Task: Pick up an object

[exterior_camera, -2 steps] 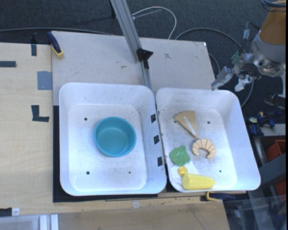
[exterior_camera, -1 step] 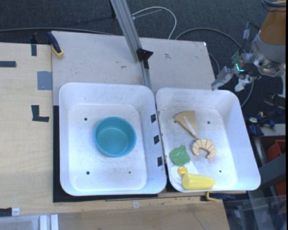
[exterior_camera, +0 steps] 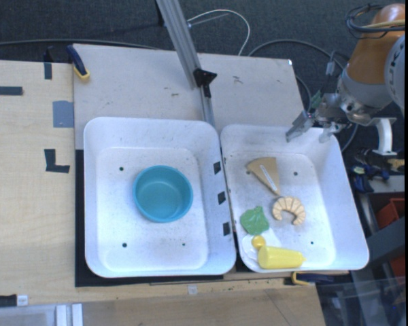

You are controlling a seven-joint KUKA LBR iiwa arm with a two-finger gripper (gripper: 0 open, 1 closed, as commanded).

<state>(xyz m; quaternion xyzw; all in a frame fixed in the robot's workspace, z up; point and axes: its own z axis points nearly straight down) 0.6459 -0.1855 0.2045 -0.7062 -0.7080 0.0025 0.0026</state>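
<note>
- Bowl point(exterior_camera: 163, 193), blue, sits alone in the left bin point(exterior_camera: 98, 182).
- Right bin point(exterior_camera: 340, 202) holds a wedge point(exterior_camera: 265, 172), croissant point(exterior_camera: 290, 210), green piece point(exterior_camera: 255, 220) and yellow bottle point(exterior_camera: 279, 257), all near one another.
- Gripper point(exterior_camera: 311, 126) hovers at that bin's far rim, fingers spread, holding nothing.
- Risk: descending here, the fingers could strike the rim; the clustered items could also be nudged aside.

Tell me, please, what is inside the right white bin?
The right white bin holds a tan wedge, a croissant, a green leafy piece and a yellow bottle. Whatever lies beneath them is covered.
</note>
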